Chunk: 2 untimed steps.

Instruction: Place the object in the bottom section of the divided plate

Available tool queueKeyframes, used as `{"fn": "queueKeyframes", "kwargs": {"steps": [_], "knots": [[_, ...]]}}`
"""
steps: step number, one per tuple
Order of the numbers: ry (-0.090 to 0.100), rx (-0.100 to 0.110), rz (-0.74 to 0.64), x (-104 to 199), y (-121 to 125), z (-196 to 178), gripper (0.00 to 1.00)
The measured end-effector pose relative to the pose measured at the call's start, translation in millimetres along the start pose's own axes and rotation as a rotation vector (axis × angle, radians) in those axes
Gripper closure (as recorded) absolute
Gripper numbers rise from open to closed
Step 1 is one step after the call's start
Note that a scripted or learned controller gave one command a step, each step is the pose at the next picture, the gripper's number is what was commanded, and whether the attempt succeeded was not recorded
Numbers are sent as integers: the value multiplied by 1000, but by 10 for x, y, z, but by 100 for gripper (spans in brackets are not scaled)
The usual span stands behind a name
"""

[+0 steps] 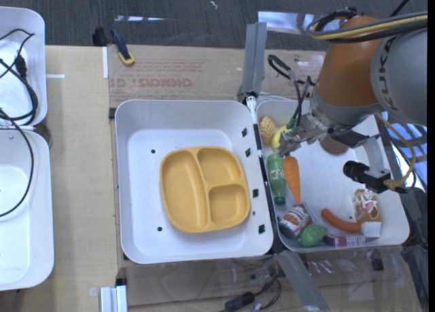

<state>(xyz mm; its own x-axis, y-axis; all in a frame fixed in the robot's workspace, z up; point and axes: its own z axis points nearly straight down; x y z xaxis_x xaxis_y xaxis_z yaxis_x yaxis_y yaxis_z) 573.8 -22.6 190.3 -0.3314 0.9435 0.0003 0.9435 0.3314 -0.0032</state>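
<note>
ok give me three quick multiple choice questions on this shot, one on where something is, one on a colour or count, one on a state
1. Where is the divided plate?
A. in the left bin
B. in the right bin
C. on the bare bench

2. How many sections does the plate have?
A. two
B. three
C. five

3. What state are the plate's sections in?
A. all hold food
B. one holds a carrot
C. all bare

Answers:
1. A, the yellow plate lies in the left bin, while the toy food sits in the right bin.
2. B, one long section and two smaller ones show.
3. C, only plain yellow shows inside; the carrot lies in the right bin, below the gripper.
</note>
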Motion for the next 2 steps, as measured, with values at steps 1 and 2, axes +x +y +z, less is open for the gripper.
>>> {"fn": "queueKeyframes", "kwargs": {"steps": [1,2], "knots": [[-1,-1,1,914,-123,-480,100],[-1,1,-247,1523,493,361,100]]}}
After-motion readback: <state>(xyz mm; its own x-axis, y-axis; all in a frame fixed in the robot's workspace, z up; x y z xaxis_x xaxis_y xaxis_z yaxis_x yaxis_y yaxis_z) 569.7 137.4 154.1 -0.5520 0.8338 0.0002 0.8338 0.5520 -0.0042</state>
